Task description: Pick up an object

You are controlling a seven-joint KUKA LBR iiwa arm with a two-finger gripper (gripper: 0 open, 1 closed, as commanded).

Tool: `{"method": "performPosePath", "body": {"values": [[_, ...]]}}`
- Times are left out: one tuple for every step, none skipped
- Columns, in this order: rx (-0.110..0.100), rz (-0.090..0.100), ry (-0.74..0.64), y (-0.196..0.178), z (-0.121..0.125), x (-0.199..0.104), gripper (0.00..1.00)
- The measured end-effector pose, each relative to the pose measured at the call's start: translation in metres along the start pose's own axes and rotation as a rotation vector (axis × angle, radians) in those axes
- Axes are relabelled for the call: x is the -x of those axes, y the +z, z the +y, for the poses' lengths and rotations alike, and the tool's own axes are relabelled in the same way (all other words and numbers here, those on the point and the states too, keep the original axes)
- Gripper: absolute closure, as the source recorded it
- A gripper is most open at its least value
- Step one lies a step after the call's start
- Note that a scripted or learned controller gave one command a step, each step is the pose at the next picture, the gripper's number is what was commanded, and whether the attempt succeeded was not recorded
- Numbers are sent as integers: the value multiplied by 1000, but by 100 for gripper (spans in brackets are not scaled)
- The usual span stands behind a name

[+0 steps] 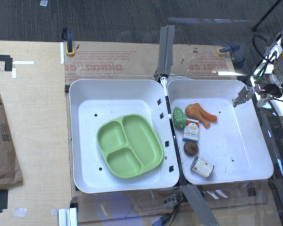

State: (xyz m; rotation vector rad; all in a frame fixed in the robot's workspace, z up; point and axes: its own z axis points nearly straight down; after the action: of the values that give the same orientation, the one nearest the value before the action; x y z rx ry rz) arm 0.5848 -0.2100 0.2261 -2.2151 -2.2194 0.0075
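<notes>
So the two white bins sit side by side: the left bin (80, 140) has a green divided plate (129, 145) in it, and the right bin (245, 145) holds all the small stuff bunched along its left wall. The gripper (243, 97) is parked at the far right edge of the right bin, well apart from everything. From this angle I honestly can't tell how far open it is, and nothing shows in it.

Candidates, biggest first: an orange carrot-shaped toy (202, 113) at the far end, a green lump (179, 117) just beside it against the wall, a little carton (191, 131), a pale box (202, 167) nearest the front, and a small brown round thing (191, 148) between those two.

I'd go for the pale box or the carrot, since they have the most free space around them. The green lump hugs the wall, so a finger could jam there.
</notes>
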Motion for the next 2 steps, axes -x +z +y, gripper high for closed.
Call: {"method": "performPosePath", "body": {"values": [[0,0,0,0,0,0,0],[1,0,-304,45,33,-90,0]]}}
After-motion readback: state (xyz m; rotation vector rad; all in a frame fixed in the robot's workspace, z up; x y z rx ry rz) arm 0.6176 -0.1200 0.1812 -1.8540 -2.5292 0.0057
